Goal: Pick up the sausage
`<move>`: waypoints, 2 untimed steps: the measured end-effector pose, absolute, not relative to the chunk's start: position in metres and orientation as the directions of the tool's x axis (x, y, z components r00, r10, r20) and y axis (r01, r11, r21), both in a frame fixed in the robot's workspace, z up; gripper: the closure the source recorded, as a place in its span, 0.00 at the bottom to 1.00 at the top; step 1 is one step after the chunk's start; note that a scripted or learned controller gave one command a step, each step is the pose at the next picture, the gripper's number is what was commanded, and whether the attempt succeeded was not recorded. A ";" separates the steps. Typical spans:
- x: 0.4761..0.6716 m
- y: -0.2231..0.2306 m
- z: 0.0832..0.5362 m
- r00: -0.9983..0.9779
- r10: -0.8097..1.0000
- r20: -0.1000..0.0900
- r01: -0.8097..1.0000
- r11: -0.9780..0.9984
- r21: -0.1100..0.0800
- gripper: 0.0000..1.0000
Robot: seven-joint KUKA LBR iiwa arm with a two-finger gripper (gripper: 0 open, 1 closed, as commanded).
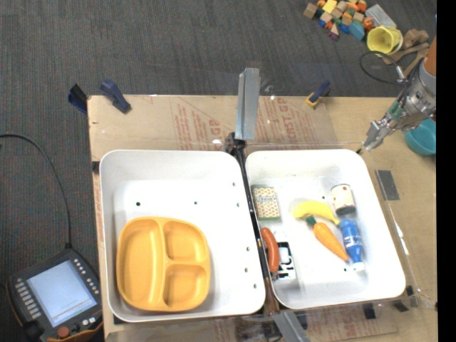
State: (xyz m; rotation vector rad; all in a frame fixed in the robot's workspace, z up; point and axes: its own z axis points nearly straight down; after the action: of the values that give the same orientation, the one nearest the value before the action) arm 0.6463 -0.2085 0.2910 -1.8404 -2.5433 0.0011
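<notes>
The reddish-brown sausage (271, 249) lies along the right white bin's (377, 276) left wall, touching a black-and-white card (283, 261), below a checkered packet (266, 202). The gripper (372, 140) hovers beyond the bin's far right corner.

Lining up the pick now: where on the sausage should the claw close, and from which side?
Grip the sausage at its middle, coming from above. It lies lengthwise along the right bin's left wall, so close across its narrow width, probably leaving little room for the wall-side finger.
</notes>
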 end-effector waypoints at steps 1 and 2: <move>0.644 -0.128 0.086 -0.246 0.969 0.001 0.969 0.246 -0.002 1.00; 0.644 -0.195 0.182 -0.219 0.976 0.001 0.976 0.219 -0.001 1.00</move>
State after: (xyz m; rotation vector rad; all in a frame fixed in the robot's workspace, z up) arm 0.6442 -0.1950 0.1815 -1.9617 -2.4518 0.0007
